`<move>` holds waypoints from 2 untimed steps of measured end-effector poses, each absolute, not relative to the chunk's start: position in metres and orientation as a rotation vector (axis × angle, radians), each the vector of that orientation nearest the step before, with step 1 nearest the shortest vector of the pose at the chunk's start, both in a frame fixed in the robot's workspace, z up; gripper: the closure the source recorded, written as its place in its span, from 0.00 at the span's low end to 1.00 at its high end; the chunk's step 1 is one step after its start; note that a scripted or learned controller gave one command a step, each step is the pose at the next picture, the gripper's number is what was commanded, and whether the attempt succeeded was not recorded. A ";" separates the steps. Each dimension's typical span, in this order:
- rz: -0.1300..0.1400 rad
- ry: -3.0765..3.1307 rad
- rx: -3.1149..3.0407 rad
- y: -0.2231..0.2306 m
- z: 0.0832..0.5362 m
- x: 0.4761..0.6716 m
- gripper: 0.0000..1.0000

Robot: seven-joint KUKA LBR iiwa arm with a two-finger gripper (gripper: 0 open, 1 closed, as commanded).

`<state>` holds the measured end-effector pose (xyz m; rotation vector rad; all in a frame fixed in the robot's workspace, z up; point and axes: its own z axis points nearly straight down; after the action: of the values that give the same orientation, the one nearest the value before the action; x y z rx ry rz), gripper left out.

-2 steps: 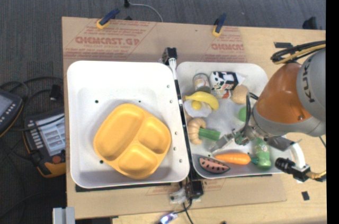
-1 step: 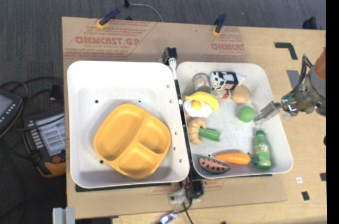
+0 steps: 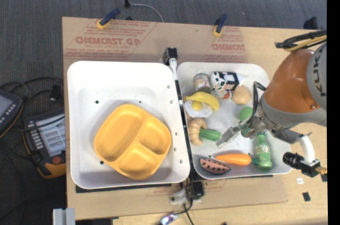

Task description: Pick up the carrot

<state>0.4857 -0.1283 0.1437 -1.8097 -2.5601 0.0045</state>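
The carrot [image 3: 232, 158], orange with a green end, lies flat near the front edge of the right bin [image 3: 261, 68]. It sits between a watermelon slice [image 3: 214, 165] on its left and a green bottle [image 3: 262, 152] on its right. My gripper [image 3: 229, 136] hangs over the middle of this bin, just behind the carrot and a little above it, pointing left. The grey arm with its orange band [image 3: 292, 85] covers the bin's right side. Nothing is visibly held.
The right bin also holds a banana [image 3: 204, 99], a fried egg [image 3: 194, 108], a cow-patterned item [image 3: 223, 80], a small can [image 3: 201, 81], a beige round item [image 3: 241, 94] and a green cucumber [image 3: 210, 134]. A yellow divided plate [image 3: 133, 139] lies in the left bin [image 3: 85, 80].
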 end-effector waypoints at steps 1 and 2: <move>0.001 -2.829 -1.365 -0.116 0.087 0.485 0.00; -0.007 -2.547 -1.852 -0.104 0.087 0.487 0.00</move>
<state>0.4874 -0.1041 0.0870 -1.8524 -2.5467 -0.0072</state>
